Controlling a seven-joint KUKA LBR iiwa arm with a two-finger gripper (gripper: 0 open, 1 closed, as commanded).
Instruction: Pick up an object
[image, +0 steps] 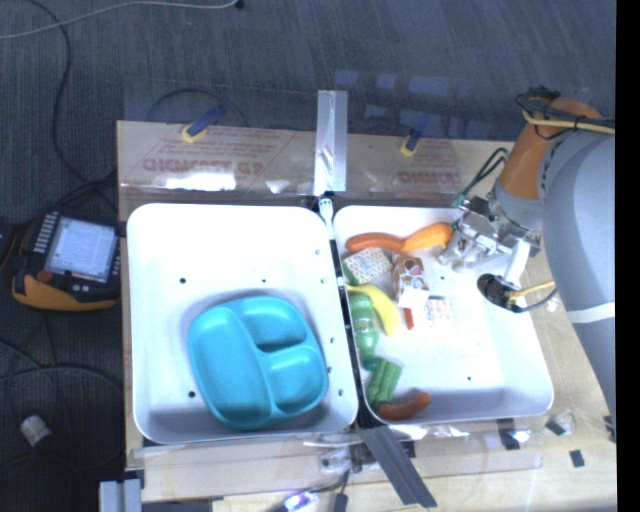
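the shallow white right bin (500, 385) has bare floor along its right half; toy foods crowd its left wall. the two-finger metal gripper (466, 248) hangs over the far right corner, just beside an orange carrot (425, 238); finger state cannot be told.

Side by side on bench (140, 160): left bin (160, 240) holding divided tray (258, 360); right bin (500, 370) with small items (385, 300) crowded against its left wall. Handheld device (70, 262) on floor, left of bench.
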